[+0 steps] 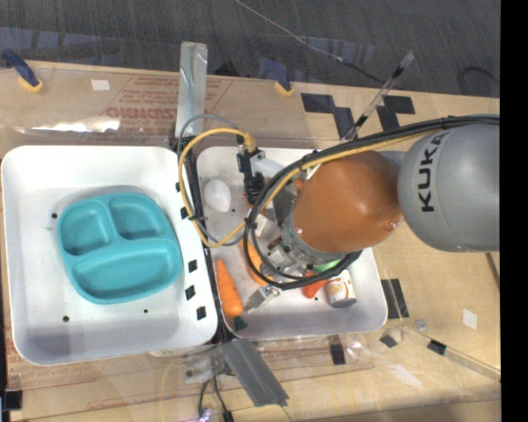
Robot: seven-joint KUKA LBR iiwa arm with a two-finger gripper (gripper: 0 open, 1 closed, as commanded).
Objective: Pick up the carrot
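While the arm (370, 202) hangs over the right bin (370, 319), I see the carrot (229, 290) lying by that bin's left wall. A teal plate (119, 244) sits in the left bin (35, 192) on the brown bench (449, 359).

One fixed camera is looking down at a slant from above the wooden bench (440, 367), taking in both shallow white plastic bins (18, 236) fairly closely.
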